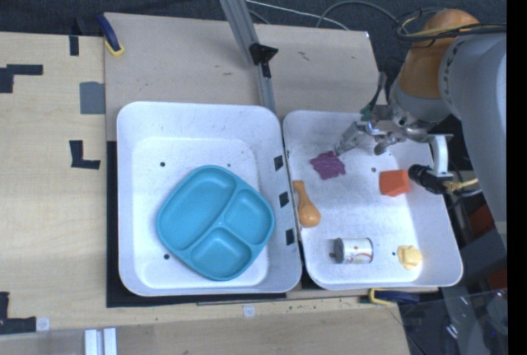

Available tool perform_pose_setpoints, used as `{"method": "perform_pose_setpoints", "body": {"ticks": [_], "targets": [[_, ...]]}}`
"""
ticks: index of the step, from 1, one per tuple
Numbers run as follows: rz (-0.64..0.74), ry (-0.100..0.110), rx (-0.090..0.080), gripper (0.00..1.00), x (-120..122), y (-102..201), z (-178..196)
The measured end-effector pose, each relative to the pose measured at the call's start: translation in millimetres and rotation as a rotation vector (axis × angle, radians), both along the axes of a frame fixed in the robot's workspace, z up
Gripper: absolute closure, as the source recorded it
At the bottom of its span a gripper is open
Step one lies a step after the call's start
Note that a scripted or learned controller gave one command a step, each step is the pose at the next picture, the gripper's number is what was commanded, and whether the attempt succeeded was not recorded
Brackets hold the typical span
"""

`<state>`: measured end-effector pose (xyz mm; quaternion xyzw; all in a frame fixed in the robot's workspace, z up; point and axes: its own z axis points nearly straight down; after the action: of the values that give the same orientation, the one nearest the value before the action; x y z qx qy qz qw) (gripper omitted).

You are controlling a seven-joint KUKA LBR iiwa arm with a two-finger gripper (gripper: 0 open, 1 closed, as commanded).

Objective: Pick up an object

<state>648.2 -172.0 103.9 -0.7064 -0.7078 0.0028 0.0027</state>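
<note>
right bin (428, 267): five loose things are held. a purple lump (328, 165) is placed near the far left corner; an orange block (394, 182) toward the right wall; an orange pear-shaped piece (306, 207) against the left wall; a small can (352, 249) on its side near the front; a yellow piece (408, 256) just beside the can. gripper (356, 137): positioned just above the purple lump, nothing gripped; finger spread cannot be told. left bin (136, 180): a blue divided plate (216, 221) is held.
</note>
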Motion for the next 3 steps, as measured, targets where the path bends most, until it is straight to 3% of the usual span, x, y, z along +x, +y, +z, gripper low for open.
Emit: {"method": "perform_pose_setpoints", "body": {"ticks": [1,2,3], "targets": [[0.000,-0.009,-0.003,0.00,1.1,0.0,-13.3],[0.002,-0.011,-0.003,1.00,1.7,0.5,-2.0],[-0.001,-0.013,-0.001,1.00,0.5,-2.8,61.1]]}}
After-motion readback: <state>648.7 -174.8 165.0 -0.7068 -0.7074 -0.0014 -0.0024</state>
